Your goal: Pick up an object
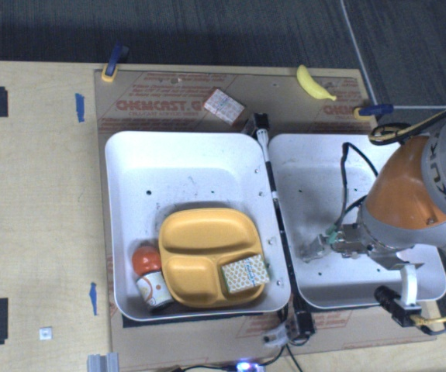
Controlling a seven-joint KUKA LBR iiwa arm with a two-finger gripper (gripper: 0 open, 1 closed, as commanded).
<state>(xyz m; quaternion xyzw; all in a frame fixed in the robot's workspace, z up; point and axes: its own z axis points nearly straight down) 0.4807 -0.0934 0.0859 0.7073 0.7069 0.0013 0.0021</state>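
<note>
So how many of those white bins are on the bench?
2. The left bin holds a yellow tray and a few small things; the right bin sits beside it, under the arm. The arm may hide part of its floor.

The wooden bench (36, 231) carries a cardboard sheet (168, 99); the two white bins (122, 208) sit on it, a banana (314, 84) beyond the gripper.

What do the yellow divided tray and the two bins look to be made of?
The yellow tray looks like moulded plastic: smooth, even colour, rounded compartment edges, soft sheen. The left bin and right bin look like thin formed white plastic with rolled rims and a matte finish, though painted metal can't be ruled out.
</note>
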